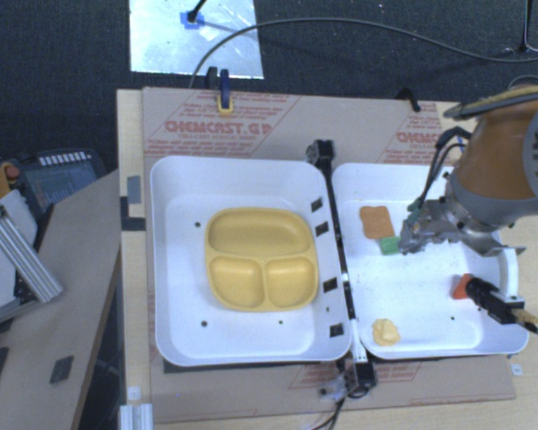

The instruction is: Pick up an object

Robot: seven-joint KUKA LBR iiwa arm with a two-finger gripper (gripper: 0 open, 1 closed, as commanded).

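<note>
While the arm reaches in from the right: gripper (pixel 409 238) sits low in the right white bin (pixel 430 330).
Fingers: cannot tell.
Small green block (pixel 390 245): touching the gripper tip.
Flat orange rectangle piece (pixel 376 221): just beside the block, long side pointing up and down the bin.
Yellow plastic tray with three sections (pixel 260 258): in the left white bin (pixel 179 267).
Small yellow lump (pixel 386 332): near the right bin's front edge.

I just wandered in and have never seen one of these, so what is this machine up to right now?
A robot arm reaches in from the right over the right-hand bin, trying to pick something up. Its gripper is low beside a small green block, just below an orange-brown piece. A pale yellow lump lies near the front. The left bin holds a yellow divided tray.
</note>
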